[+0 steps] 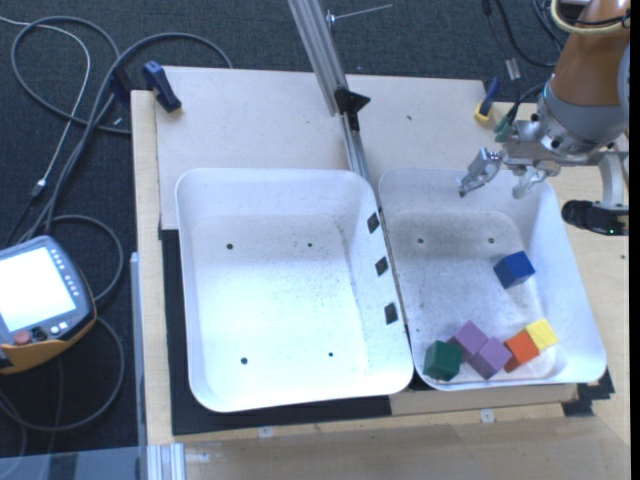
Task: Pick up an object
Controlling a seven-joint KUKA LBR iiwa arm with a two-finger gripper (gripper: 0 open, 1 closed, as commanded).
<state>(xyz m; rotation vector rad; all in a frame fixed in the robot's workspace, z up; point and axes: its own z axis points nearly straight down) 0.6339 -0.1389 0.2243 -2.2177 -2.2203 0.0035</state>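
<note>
near edge: the bench (300, 438) front lip runs along the bottom, with a dark mat showing under the bins' near rims.
blocks: a cluster sits in the right bin's near corner: green block (442, 359), purple block (480, 349), orange block (521, 348) and yellow block (541, 333), touching or nearly so, close against the near wall.
blue block: the blue block (513, 268) lies alone further up the same bin, near its right wall, well apart from the cluster.
right bin: the right bin (400, 268) has bare speckled floor across its middle and left.
left bin: the left bin (200, 268) sits just beside the right one, their inner rims touching, three dark tabs along the seam.
pendant: a pendant (35, 303) with a lit screen rests on the floor to the left; nothing on it can be read.
gripper: the gripper (497, 177) hangs over the right bin's far rim, well apart from every block; its two fingers are spread apart with nothing between them.
arm: the arm (590, 58) comes in from the upper right, orange band above the grey wrist, tool tilted down and toward the left.
far: a metal post (320, 48) slants up from the seam; a blue clamp (162, 85) grips the board's far left corner; cables (70, 88) loop on the dark floor.
writing: no label is legible.
</note>
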